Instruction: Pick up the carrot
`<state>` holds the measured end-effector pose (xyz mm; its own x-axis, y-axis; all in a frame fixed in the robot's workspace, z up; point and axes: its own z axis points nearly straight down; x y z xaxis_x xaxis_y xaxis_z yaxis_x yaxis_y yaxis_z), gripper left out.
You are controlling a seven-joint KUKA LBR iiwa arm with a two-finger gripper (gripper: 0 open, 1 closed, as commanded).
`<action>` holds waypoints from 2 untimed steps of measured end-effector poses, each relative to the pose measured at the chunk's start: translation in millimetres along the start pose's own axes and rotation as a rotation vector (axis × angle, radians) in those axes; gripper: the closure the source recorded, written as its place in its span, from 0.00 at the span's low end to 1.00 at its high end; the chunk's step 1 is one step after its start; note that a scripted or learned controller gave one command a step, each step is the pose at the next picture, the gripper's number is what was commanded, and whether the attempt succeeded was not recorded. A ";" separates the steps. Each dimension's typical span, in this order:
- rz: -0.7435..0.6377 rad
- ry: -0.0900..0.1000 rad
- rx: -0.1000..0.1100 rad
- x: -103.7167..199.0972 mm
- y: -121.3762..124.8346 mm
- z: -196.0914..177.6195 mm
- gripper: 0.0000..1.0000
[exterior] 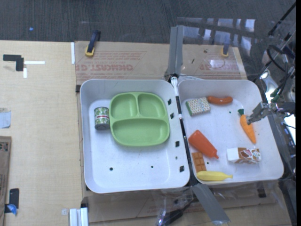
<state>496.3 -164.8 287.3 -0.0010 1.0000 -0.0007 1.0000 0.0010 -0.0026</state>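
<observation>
From my remote seat I see a dark grey carpeted floor (141, 8) across the far side of the scene. Nearer lies the pale wood-grain worktop (37, 126), with a flat sheet of brown printed cardboard (122, 60) on it. A yellow-and-black clamp (92, 43) sits at the cardboard's far left edge. On the worktop's far left are a black L-shaped marker (14, 60) and strips of white tape (33, 64). Light is even and soft.

Carrot (248, 128) in right bin (221, 140), jaws just beside its green top, green plate (139, 119) left.
</observation>
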 end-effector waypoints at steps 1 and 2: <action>0.105 0.001 0.001 -56.7 34.1 108.8 0.00; 0.129 -0.005 -0.032 -53.9 51.5 145.9 0.00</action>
<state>547.5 -218.8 141.3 0.1280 0.9918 -0.0044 0.9914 -0.1278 0.0294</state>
